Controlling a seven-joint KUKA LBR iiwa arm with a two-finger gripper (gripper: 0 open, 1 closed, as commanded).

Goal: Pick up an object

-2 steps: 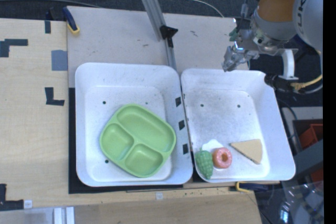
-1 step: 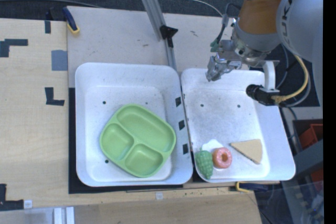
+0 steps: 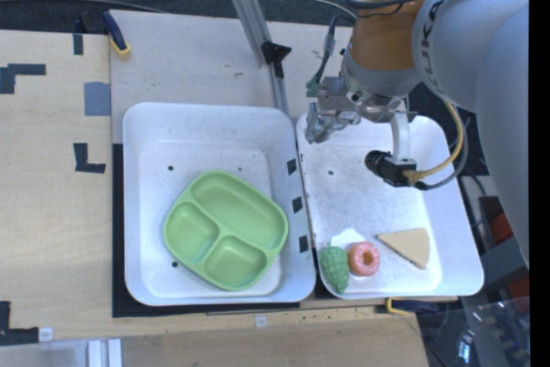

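A grey robot arm hangs its gripper (image 3: 320, 126) over the top left corner of the right bin (image 3: 447, 185). Its fingers look close together and hold nothing. Well below them, at the bin's bottom edge, lie a pink donut (image 3: 364, 258), a green lump (image 3: 334, 267) and a tan wedge (image 3: 407, 246). The donut looks light, probably firm; gripping across its ring seems safest.

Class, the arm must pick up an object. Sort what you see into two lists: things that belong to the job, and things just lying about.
Job:
gripper
pink doughnut
green toy
tan wedge
green divided plate

Lying about:
blue-and-yellow clamp
metal post
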